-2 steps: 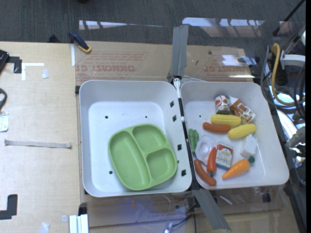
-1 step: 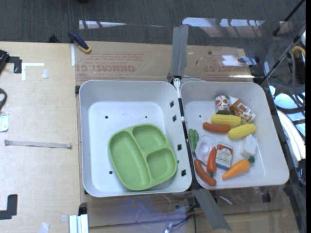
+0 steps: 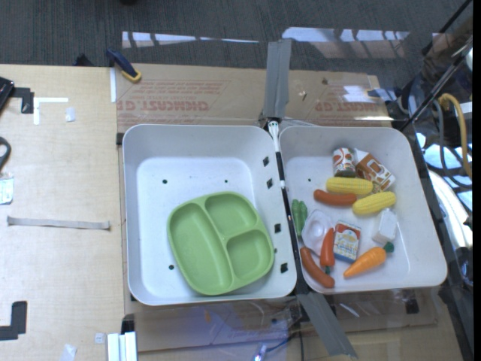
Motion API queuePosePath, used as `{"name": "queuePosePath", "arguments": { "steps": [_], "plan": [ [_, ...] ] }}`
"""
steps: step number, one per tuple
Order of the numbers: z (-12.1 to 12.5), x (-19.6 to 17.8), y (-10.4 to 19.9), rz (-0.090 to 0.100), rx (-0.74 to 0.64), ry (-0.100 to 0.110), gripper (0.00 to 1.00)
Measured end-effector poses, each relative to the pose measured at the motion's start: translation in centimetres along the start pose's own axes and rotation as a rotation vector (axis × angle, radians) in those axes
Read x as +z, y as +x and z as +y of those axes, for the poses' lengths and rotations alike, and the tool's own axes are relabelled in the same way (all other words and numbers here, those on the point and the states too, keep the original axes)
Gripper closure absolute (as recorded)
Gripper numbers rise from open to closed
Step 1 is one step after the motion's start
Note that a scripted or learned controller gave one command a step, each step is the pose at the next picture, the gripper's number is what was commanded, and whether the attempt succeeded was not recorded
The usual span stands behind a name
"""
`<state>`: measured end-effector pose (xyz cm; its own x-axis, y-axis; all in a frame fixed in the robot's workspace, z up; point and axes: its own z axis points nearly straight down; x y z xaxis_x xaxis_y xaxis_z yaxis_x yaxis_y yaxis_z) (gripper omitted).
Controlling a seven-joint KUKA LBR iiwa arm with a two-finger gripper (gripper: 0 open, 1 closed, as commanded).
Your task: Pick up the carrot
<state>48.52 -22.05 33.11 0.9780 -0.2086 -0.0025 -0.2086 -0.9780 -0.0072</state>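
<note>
The carrot [image 3: 366,262] is orange with a small green top. It lies slanted near the front right of the right bin [image 3: 421,201]. Its green end points up and right, toward a white block [image 3: 386,225]. A small carton [image 3: 346,243] lies just left of it. A thinner orange-red piece [image 3: 328,248] sits further left.
Crowded in the right bin are two corn cobs [image 3: 349,186], two sausages [image 3: 334,198], two cans [image 3: 343,160], a green pod [image 3: 300,216] and a clear cup [image 3: 314,226]. The left bin [image 3: 143,201] holds a green divided plate [image 3: 220,243]. Cables hang at the right edge.
</note>
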Motion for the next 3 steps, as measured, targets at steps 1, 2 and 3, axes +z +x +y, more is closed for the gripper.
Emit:
{"name": "queuePosePath", "arguments": {
  "steps": [1, 2, 3],
  "plan": [
    [-0.3, -0.8, 0.1, -0.002, -0.002, 0.007, 1.00],
    [-0.2, -0.8, 0.1, -0.002, -0.002, 0.007, 0.00],
    [0.1, 3.5, -0.1, -0.002, -0.006, 0.000, 0.00]
  ]
}}
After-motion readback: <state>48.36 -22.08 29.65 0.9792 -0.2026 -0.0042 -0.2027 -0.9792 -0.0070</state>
